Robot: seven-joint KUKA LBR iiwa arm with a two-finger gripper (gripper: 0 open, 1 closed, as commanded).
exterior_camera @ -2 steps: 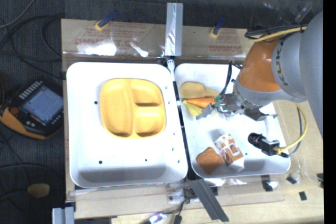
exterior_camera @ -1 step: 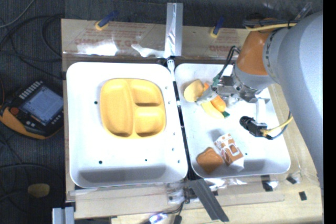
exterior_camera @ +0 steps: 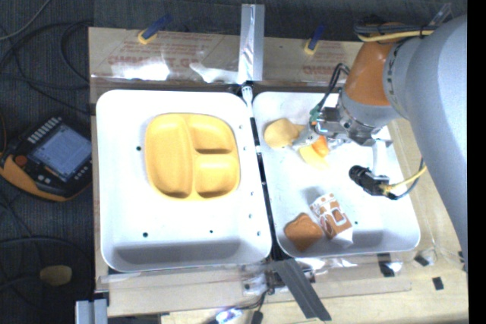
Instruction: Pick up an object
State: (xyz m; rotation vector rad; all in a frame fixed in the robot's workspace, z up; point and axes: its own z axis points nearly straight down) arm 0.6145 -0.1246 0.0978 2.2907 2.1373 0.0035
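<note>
My gripper (exterior_camera: 322,134) reaches down into the upper part of the right bin (exterior_camera: 402,235), below the arm's orange band (exterior_camera: 367,80). Directly at its tip lies a small yellow and orange piece (exterior_camera: 314,152), touching or nearly touching it. A pale yellow rounded object (exterior_camera: 280,133) rests just left of the gripper by the bin's left wall. Near the front of the bin sit a brown lump (exterior_camera: 301,231) and a white and brown patterned packet (exterior_camera: 332,215), side by side.
The left bin (exterior_camera: 121,231) holds a yellow divided plate (exterior_camera: 191,155). A black cable fitting (exterior_camera: 367,178) hangs off the arm over the right bin's middle. A handheld controller (exterior_camera: 53,155) lies on the floor at left.
</note>
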